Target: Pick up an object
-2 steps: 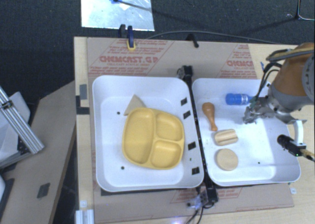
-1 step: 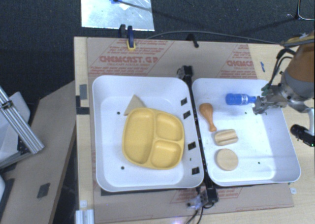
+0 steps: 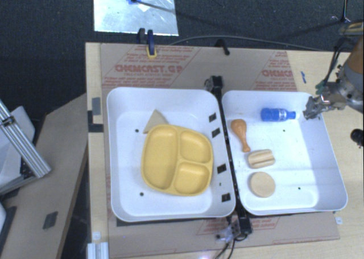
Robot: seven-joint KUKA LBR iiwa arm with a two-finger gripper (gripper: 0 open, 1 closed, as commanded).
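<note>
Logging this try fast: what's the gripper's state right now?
Gripper: at the right bin's far right edge, near the blue bottle; open or shut cannot be told.

Bench (image 3: 91, 155) noted, carrying brown printed board (image 3: 148, 67); left bin (image 3: 122, 104) and right bin (image 3: 324, 178) seated on it side by side.

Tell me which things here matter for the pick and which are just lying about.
For the pick: gripper at the right bin's far edge; blue bottle, wooden drumstick, bread roll, round wooden disc.

Lying about: yellow divided plate, tan wedge, left bin, clamp.
</note>
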